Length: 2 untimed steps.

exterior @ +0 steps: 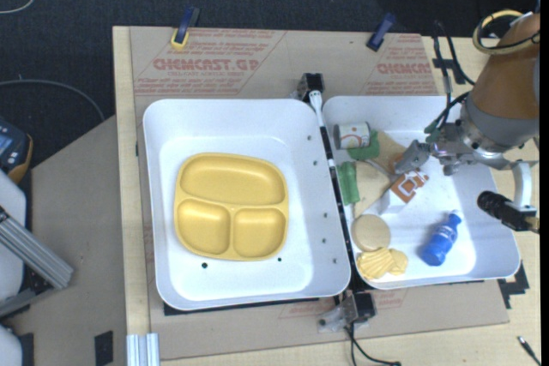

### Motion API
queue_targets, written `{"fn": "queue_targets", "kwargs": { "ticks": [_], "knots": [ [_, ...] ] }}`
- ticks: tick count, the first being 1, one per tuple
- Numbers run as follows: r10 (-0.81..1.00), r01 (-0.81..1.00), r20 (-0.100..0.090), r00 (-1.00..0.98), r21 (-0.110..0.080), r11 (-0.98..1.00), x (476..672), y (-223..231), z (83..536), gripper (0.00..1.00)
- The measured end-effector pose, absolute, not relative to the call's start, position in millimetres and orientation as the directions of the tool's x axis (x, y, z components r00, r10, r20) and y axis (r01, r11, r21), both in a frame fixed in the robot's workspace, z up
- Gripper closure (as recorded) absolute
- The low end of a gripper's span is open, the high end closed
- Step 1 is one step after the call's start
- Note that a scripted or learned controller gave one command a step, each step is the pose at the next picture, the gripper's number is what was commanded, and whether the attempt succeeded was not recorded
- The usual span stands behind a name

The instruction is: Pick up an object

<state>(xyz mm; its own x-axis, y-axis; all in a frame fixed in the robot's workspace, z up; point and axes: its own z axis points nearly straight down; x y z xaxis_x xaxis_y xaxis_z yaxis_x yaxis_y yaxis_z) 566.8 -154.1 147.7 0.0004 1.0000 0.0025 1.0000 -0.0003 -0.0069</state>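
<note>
Orange-and-white, a small carton (pixel 408 186) is lying tilted near the middle of the right bin (pixel 493 261), and the gripper (pixel 418 157) is hovering just above and beside it; this carton is judged the likeliest target. Whether the fingers are open or closed cannot be told, and nothing is seen between them. Around the carton, other candidates are resting in the same bin: a green tube (pixel 348 183) along the left wall, a white box (pixel 353 135) toward the far corner, a tan round disc (pixel 372 231) with yellow chips (pixel 383 263) just beside it, and a blue bottle (pixel 440 240) lying toward the near right. In the left bin (pixel 163 129), a yellow divided tray (pixel 230 205) is sitting. Both bins are resting on the table (pixel 129 184). Judged progress: approach is under way; grasp and lift are remaining.
</note>
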Motion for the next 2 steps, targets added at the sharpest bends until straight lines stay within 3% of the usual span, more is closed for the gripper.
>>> {"fn": "queue_targets", "kwargs": {
  "ticks": [1, 2],
  "knots": [
    [1.000, 1.000, 0.002, 0.000, -0.007, 0.000, 573.3, -157.5, 88.9, 0.00],
    [1.000, 1.000, 0.001, 0.000, -0.002, 0.000, 573.5, -157.3, 84.9, 0.00]
  ]
}}
